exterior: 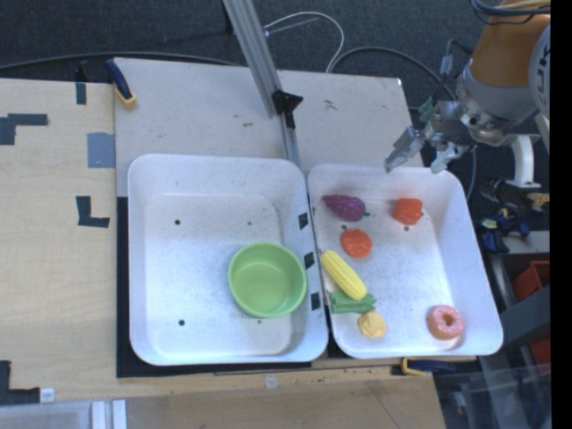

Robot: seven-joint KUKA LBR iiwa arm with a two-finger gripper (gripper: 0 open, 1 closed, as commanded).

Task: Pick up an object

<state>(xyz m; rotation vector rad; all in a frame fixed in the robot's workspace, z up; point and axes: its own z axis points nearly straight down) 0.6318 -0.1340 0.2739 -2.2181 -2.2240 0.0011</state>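
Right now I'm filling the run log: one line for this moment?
gripper: open, above right bin's far rim | holding: nothing | nearest: orange toy

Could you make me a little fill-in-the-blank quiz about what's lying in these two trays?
The green bowl sits in the ____ bin.
The pink doughnut lies in the right bin's near-____ corner.
The purple toy lies to the ____ of the orange-red toy.
The gripper hovers above the right bin's ____ edge.

Missing words: left; right; left; far
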